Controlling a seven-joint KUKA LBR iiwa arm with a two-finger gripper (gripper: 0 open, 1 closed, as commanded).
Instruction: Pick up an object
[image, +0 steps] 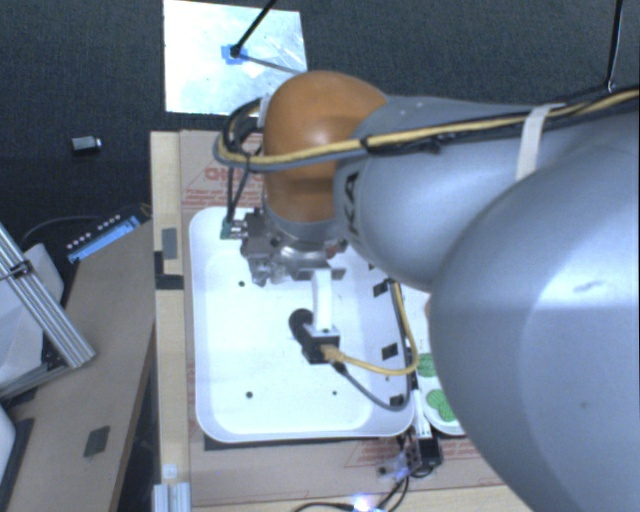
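My arm (520, 250) is mostly smooth matte grey, all big rounded shells. Right above the gripper (283, 258) there's a fat orange band (315, 130), dome-shaped and kinda shiny. A yellow cable (470, 122) runs along the top with a black one beside it, cinched by a pale strap (530, 135). The gripper end is blocky bare grey metal.

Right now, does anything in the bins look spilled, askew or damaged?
Nothing stands out. The white bin sits square, with no spill or crack visible. The arm hides most of the space beside it, where a green thing peeks out, so I cannot judge there.
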